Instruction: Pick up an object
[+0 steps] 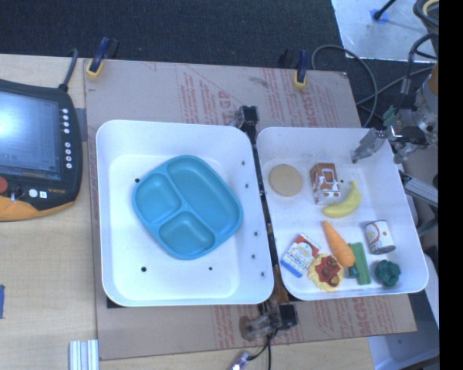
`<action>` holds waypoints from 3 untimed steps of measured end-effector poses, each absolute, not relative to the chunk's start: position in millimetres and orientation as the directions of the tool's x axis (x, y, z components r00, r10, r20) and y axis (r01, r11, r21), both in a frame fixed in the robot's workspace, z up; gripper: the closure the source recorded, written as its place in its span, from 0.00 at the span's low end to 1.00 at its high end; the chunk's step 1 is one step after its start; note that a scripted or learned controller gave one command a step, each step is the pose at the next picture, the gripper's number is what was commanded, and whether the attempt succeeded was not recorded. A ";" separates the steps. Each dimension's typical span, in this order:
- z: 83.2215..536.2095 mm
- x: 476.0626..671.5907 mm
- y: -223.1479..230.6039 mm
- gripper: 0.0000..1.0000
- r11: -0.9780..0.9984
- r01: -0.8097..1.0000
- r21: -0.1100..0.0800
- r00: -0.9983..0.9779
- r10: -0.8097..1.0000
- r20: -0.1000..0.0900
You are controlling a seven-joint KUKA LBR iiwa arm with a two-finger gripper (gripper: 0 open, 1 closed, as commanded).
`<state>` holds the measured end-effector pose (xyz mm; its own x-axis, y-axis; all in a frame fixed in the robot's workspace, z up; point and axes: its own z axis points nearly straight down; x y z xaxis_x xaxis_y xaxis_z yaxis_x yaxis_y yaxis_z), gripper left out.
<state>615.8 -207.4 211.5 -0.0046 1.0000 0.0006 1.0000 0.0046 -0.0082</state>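
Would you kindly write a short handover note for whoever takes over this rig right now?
Gripper: above the right bin's far right corner, holding nothing.
Right bin: round cookie, small carton, banana, carrot, can, green stick, broccoli, pouch, pizza slice.
Left bin: blue divided plate.
Done: nothing picked.
Left: choose an object, descend, grasp, lift.
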 end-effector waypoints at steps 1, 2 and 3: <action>101.5 546.7 -183.1 0.00 0.006 1.000 -0.011 -0.006 1.000 0.001; 88.3 501.6 -139.9 0.00 0.006 1.000 -0.009 -0.006 1.000 0.001; 88.7 475.7 -116.9 0.00 0.005 1.000 -0.007 -0.005 1.000 0.001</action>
<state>475.7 -116.9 88.7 -0.0051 1.0000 0.0011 1.0000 0.0051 -0.0072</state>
